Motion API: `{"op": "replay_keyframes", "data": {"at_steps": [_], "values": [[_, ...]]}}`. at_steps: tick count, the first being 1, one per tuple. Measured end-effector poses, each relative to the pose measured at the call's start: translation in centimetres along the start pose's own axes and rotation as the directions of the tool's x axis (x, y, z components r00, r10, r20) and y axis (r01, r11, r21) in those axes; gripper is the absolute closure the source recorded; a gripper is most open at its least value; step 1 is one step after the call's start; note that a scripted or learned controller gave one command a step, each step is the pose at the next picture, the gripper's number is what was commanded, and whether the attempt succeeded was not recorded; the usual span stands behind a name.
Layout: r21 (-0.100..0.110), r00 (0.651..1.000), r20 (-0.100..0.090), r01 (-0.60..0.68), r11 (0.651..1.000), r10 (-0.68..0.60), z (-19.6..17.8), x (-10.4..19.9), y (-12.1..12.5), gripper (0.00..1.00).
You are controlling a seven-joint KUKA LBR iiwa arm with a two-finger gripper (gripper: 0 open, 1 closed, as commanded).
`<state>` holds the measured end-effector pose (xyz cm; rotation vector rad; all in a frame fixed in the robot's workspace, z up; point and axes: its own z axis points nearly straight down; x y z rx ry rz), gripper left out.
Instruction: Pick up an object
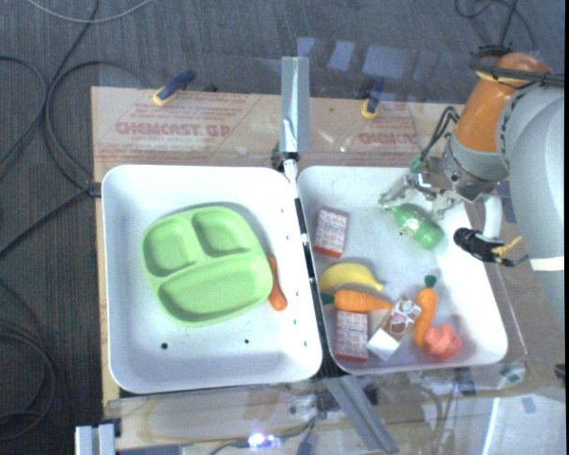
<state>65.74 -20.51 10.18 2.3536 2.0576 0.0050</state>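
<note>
A green bottle lies tilted in the upper right of the right bin, and the gripper sits right at its upper-left end, metal fingers spread apart, apparently touching the bottle without enclosing it. Lower in that bin lie a banana, carrots and small cartons; a green divided plate fills the left bin.

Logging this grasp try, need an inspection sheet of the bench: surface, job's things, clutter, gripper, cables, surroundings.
Surface: left bin and right bin side by side on a board.
Job's things: green bottle, banana, two carrots, small cartons, red lump, all in right bin.
Clutter: green divided plate and a third carrot in left bin.
Gripper: gripper above the bottle; finger state unclear.
Cables: loose cables on floor, left.
Surroundings: dark carpet; clamps on board edge.
</note>
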Motion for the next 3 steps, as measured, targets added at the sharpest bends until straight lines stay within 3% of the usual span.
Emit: {"op": "replay_keyframes", "data": {"at_steps": [1, 2, 3], "values": [[0.006, 1.0, 0.004, 0.011, 1.0, -0.011, 0.2, 0.5, -0.1, 1.0], [0.015, 0.998, -0.005, -0.055, 0.998, 0.055, 1.3, 0.7, 1.0, 1.0], [0.015, 0.999, -0.006, -0.038, 0.999, 0.038, -9.4, 5.4, 0.5, 1.0]]}}
